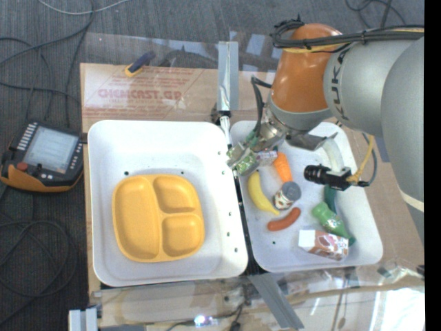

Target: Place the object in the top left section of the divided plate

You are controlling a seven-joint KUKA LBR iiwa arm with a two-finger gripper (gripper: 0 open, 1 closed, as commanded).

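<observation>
The gripper (242, 158) hangs at the right bin's (365, 247) nine-o'clock edge, finger state indeterminate, above the banana (260, 193), presumably for picking, while the divided plate (158, 216) waits in the left bin (138, 135).

The grey arm (372, 74) is reaching in from the right, its hand (244, 156) hanging low over the right bin's (365, 243) left edge. A yellow divided plate (159, 216) is lying in the left bin (138, 133). A banana (260, 192), carrot (282, 167), sausage (284, 219) and green toy (331, 218) are lying in the right bin. A teach pendant (43, 157) is sitting left of the bench.
</observation>
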